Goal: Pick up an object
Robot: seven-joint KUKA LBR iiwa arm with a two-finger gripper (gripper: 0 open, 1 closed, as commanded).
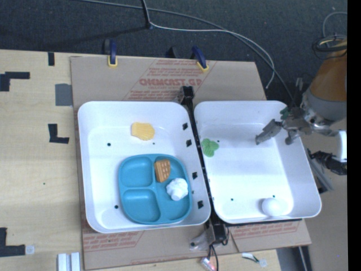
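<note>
A green object [210,147] is lying at the right bin's [293,168] left wall, a white ball [274,206] sitting near its front edge; the gripper [277,132] is hovering at the bin's right side, fingers spread wide, holding nothing

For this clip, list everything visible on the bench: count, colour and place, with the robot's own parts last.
bins: 2, white, side by side on the cardboard.
divided tray: 1, blue, left bin, near side.
waffle piece: 1, brown, in the tray's upper right compartment.
white lump: 1, white, on the tray's right edge.
yellow piece: 1, yellow, left bin floor, beyond the tray.
green item: 1, green, right bin, at its left wall.
white ball: 1, white, right bin, near right corner.
clamps: 2, blue and yellow, on the cardboard's far edge.
arm: 1, grey and orange, at right.
gripper: 1, grey, over the right bin's far right; jaws spread, holding nothing.
</note>
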